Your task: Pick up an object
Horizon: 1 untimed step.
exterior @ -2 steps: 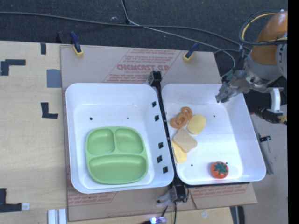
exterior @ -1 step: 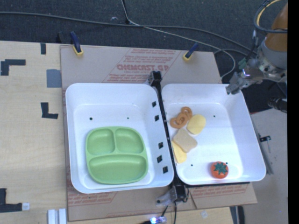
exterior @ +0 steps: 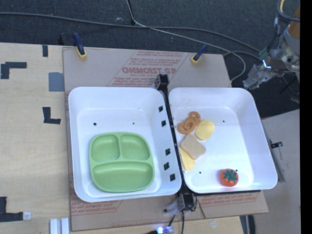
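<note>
The right bin (exterior: 243,104) holds several toy foods. A brown pretzel (exterior: 189,123) lies near its left wall, with a pale yellow lemon-like piece (exterior: 205,129) beside it. Below them sit a tan slice of bread (exterior: 193,146) and a yellow piece (exterior: 186,160) partly under it. A red tomato with a green top (exterior: 229,177) rests near the bin's front edge. My gripper (exterior: 254,77) hangs at the upper right, outside the bin's far right corner and above the bench, with nothing seen in it. The arm above it runs off the frame.
The left bin (exterior: 78,111) carries a green divided plate (exterior: 121,161). A black divider (exterior: 167,130) joins the two bins. Two clamps (exterior: 79,47) (exterior: 197,56) hold the cardboard sheet at the back. Cables (exterior: 146,26) cross the dark floor behind.
</note>
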{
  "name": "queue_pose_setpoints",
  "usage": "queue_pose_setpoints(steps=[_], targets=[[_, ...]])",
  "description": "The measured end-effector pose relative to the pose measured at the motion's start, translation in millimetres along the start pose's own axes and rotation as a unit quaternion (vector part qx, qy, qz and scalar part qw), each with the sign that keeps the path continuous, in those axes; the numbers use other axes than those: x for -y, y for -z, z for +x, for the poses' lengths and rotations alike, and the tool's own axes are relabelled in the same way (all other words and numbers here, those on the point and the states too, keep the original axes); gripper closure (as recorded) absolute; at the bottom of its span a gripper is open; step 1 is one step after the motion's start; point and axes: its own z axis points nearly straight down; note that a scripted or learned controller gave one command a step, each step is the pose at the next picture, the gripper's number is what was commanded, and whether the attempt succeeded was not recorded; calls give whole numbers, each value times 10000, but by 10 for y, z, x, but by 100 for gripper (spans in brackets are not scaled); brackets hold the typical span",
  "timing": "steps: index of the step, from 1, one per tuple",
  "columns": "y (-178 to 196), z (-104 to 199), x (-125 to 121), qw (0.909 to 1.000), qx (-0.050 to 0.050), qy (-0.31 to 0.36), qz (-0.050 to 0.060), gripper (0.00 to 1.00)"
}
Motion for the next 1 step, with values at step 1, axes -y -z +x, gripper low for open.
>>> queue_pose_setpoints(steps=[1], targets=[[-2, 481, 5, 10000, -15, 18, 25, 100]])
